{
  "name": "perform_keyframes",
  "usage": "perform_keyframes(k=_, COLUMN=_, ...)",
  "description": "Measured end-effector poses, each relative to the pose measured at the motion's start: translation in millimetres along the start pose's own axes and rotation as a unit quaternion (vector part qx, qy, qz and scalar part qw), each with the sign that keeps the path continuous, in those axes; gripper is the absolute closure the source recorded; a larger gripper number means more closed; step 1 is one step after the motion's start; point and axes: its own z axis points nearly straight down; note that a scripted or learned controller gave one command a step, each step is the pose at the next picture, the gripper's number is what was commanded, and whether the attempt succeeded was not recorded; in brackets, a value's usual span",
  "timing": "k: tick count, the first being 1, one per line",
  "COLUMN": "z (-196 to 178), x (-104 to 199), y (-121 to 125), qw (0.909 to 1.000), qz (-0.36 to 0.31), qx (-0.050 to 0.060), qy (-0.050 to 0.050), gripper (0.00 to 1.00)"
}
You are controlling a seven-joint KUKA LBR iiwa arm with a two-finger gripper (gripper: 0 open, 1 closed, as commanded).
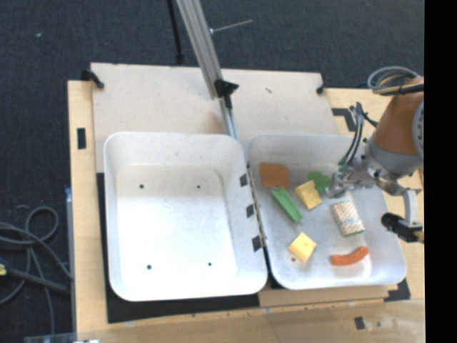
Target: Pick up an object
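The right bin (385,259) holds several small objects: a brown block (274,174), a green stick (286,204), a yellow block (308,194), a small green piece (319,182), a speckled beige block (347,218), a yellow cube (302,247) and an orange-red sausage shape (349,257). My gripper (340,185) reaches in from the right and hangs low over the bin's upper middle. It is just right of the small green piece and above the speckled block. Nothing visible sits between its tips.
The left bin (121,191) lies beside the right one, sharing a raised rim at the centre. A slanted metal pole (203,41) rises behind the bins. Cables (25,241) lie on the floor at left.
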Motion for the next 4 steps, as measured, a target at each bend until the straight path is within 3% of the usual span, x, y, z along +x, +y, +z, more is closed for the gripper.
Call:
perform_keyframes(k=2, z=-125.4, x=-2.5, y=2.8, qw=1.0000, qz=-0.006, qx=0.002, qy=0.000, gripper=1.00)
perform_keyframes(k=3, z=-135.9, x=-3.0, y=3.9, qw=1.0000, qz=-0.007, qx=0.004, qy=0.001, gripper=1.00)
perform_keyframes(k=4, z=-125.4, x=46.0, y=15.7, qw=1.0000, qz=-0.007, qx=0.006, qy=0.001, gripper=1.00)
